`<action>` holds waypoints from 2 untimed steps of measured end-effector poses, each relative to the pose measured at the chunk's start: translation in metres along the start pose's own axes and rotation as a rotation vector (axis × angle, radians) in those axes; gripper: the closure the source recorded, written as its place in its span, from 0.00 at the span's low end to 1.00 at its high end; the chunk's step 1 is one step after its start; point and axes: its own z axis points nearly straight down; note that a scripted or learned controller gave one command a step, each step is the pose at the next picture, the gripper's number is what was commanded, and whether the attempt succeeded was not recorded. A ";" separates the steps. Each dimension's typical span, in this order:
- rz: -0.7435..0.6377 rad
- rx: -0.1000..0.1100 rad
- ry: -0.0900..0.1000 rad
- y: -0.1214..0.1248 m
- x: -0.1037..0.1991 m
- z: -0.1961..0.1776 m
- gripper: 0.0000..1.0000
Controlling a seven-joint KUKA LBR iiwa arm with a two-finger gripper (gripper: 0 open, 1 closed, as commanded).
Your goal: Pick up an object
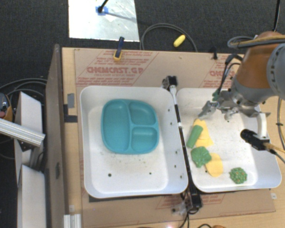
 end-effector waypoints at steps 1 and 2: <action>0.002 0.001 -0.001 0.018 0.020 0.078 0.00; 0.008 0.001 -0.002 -0.015 0.014 0.081 0.00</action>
